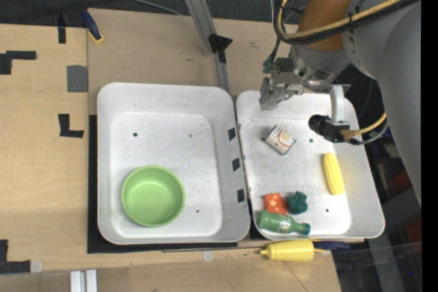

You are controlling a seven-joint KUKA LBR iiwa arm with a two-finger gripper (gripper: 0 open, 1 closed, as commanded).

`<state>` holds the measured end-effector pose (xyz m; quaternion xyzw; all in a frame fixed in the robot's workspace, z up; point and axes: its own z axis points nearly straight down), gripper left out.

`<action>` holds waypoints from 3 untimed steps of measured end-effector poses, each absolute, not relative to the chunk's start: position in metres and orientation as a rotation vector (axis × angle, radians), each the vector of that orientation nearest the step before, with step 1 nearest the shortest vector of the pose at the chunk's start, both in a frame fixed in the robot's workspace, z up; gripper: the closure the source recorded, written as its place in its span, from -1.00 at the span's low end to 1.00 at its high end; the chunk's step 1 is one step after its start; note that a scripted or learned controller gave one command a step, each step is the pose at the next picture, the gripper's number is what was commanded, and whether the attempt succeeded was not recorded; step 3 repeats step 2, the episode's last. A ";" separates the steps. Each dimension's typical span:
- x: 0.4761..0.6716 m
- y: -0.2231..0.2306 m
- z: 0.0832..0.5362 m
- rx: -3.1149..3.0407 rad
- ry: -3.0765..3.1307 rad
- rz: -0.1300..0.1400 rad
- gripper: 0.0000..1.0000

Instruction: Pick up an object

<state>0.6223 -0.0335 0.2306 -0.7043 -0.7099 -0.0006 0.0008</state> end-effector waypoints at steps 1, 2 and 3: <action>0.623 0.022 0.219 -2.212 -2.227 0.002 1.00; 0.627 0.077 0.234 -2.212 -2.229 -0.002 1.00; 0.627 0.077 0.234 -2.212 -2.229 -0.002 1.00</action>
